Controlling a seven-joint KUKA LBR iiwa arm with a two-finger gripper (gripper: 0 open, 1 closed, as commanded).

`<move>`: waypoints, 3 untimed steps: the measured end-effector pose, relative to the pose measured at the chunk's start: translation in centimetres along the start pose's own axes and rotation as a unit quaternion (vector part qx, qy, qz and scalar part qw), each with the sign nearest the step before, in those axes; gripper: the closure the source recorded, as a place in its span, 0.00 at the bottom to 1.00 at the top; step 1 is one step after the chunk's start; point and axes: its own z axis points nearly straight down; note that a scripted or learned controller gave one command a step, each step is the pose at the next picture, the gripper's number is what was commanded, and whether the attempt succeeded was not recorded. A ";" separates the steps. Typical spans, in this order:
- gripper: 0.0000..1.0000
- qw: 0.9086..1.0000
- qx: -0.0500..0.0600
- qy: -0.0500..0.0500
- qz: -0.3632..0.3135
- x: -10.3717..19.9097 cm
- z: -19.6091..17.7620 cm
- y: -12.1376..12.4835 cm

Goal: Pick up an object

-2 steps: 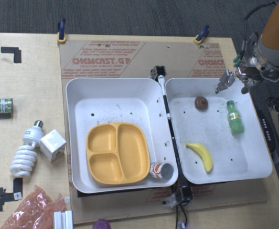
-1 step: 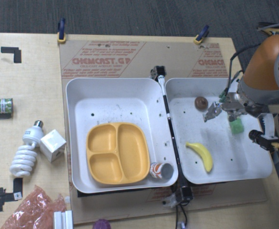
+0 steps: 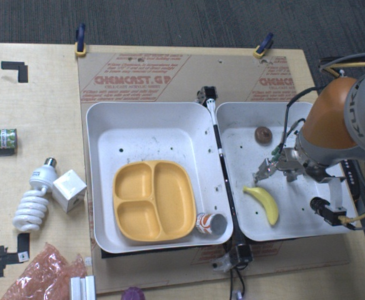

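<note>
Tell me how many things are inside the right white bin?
2. A banana lies near the front of the right bin, and a small brown ball sits near the back. The arm covers part of that bin, so something more could be hidden.

Looks like a robotics lab bench — plywood top (image 3: pixel 32 105), protective-film sheet (image 3: pixel 139 74) held by blue clamps (image 3: pixel 80 37), white bins (image 3: pixel 101 167) and cables (image 3: pixel 217 142), random test junk like a light bulb (image 3: pixel 34 199) — over grey carpet (image 3: pixel 170 5).
</note>
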 end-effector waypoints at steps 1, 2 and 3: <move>0.00 1.000 0.000 0.000 0.000 3.0 0.0 -6.0; 1.00 1.000 -0.001 0.000 0.001 2.9 -1.0 -5.8; 1.00 1.000 0.000 0.000 -0.002 6.8 -10.0 0.7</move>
